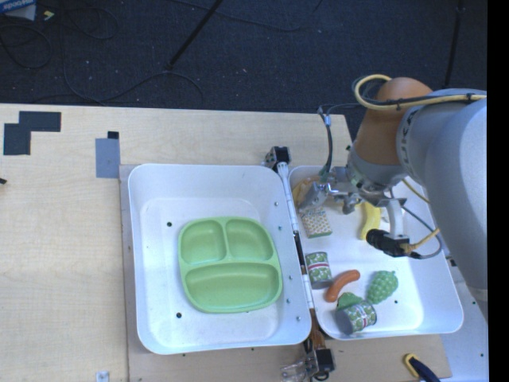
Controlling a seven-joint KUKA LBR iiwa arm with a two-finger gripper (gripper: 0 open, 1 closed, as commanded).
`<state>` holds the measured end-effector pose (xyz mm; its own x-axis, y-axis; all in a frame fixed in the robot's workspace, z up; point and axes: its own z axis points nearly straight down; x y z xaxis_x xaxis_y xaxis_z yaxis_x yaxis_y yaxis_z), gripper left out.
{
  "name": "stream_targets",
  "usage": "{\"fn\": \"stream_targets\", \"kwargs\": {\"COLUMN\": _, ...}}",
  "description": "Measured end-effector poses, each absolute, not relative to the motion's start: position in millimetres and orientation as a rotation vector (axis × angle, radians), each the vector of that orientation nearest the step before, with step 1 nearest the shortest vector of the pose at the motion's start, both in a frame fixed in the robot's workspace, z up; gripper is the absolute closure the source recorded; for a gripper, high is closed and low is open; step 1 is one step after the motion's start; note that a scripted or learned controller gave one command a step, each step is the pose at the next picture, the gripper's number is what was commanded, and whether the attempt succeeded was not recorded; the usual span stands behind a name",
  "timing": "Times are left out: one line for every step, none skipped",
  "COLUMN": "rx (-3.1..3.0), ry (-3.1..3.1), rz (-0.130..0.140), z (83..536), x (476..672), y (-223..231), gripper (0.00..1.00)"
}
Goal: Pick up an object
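A wooden bench seen from above at a slant holds two shallow white bins side by side. The left bin contains a pale green divided plate with three compartments, lying flat near the middle.

The right bin holds a scatter of small toy food items. Near its top left corner lies a small checkered packet. Below it stands a small green-labelled can; just right of that lies an orange toy sausage, tilted. Further right sits a bumpy green toy (perhaps a bunch of grapes). At the bin's front lies a second can on its side, touching a small green leafy piece. A yellow banana lies near the upper middle, partly hidden by the arm's wrist.

The grey arm with its orange band reaches in from the right and hangs over the top of the right bin. The gripper sits low near the bin's top left corner, just above the checkered packet. Cables and metal parts crowd it, so whether it is open, closed or gripping anything cannot be told.
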<state>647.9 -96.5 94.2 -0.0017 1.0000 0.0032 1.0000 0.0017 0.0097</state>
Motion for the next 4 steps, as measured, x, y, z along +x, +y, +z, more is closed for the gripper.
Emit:
{"fn": "stream_targets", "kwargs": {"rx": 2.215, "ry": 2.213, "rz": 0.006, "z": 94, "x": 647.1, "y": -84, "gripper": 0.0}}
{"fn": "stream_targets", "kwargs": {"rx": 2.216, "ry": 2.219, "rz": 0.015, "z": 94, "x": 648.1, "y": -96, "gripper": 0.0}}
{"fn": "stream_targets", "kwargs": {"rx": 2.215, "ry": 2.219, "rz": 0.017, "z": 95, "x": 648.5, "y": -108, "gripper": 0.0}}
{"fn": "stream_targets", "kwargs": {"rx": 2.214, "ry": 2.216, "rz": 0.015, "z": 95, "x": 648.3, "y": -107, "gripper": 0.0}}
